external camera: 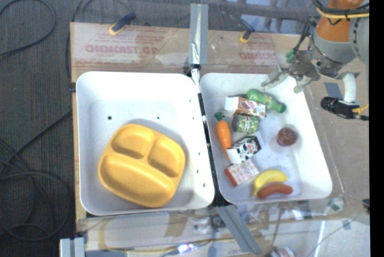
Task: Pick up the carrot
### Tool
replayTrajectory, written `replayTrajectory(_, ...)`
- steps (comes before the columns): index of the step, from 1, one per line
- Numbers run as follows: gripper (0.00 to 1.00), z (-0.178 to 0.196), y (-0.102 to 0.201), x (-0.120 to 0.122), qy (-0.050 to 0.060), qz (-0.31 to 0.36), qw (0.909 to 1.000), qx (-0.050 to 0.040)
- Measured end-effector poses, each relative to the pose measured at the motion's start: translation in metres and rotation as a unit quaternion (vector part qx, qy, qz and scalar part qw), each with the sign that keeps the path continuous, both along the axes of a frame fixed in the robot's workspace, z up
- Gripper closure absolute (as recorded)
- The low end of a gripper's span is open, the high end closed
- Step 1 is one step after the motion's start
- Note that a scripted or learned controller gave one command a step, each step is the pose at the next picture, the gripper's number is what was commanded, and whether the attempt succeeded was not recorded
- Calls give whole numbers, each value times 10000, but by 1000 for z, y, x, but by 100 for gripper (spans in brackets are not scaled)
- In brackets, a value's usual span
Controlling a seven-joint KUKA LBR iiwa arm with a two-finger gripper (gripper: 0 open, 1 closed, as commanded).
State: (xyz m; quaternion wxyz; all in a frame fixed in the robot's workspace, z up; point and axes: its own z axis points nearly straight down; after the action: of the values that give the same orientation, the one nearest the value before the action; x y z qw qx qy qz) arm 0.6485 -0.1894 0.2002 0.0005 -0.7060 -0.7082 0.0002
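Seemingly spread hand, carrot well apart

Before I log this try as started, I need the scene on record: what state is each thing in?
Small orange carrot: lying in the right white bin by its left wall, ungrasped.
Two-finger gripper: open, above that bin's far edge, holding nothing.
Yellow divided tray: resting in the left white bin.
Yellow banana: lying against the red sausage.
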Motion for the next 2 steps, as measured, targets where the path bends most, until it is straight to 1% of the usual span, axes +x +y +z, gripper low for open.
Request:
replayTrajectory(1,0,-91,57,18,-9,1067,9943,-20)
replayTrajectory(2,0,-110,64,-47,-55,791,9969,-26)
